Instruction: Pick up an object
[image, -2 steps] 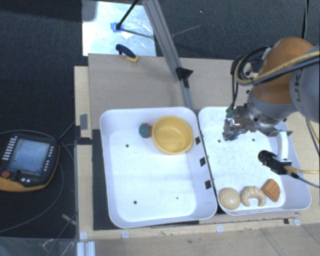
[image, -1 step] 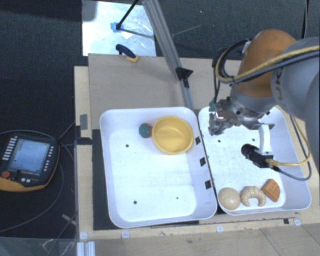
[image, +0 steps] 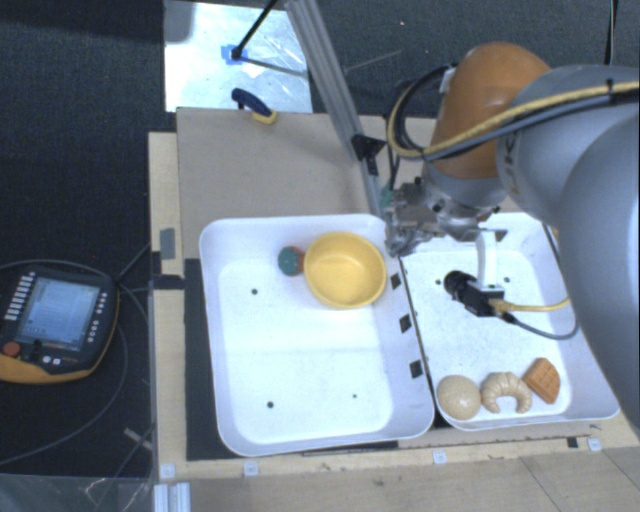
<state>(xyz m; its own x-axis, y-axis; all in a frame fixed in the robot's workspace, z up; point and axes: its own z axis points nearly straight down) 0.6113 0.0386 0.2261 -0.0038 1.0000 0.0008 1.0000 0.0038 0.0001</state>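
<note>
Brown worktop (image: 260, 165) bearing two white bins; yellow bowl (image: 345, 269) and small green ball (image: 290, 261) in left bin (image: 300, 400), untouched; jaws (image: 405, 238) near bin divider, state impossible to tell; pick not yet made

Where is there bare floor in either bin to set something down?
Left bin: open floor below the yellow bowl and teal ball. Right bin: a bare strip between the gripper and the bun, croissant and waffle crowding its near edge.

Two white bins (image: 300, 400), one yellow bowl (image: 345, 270), one green ball (image: 290, 261), three pastries (image: 505, 390)
</note>
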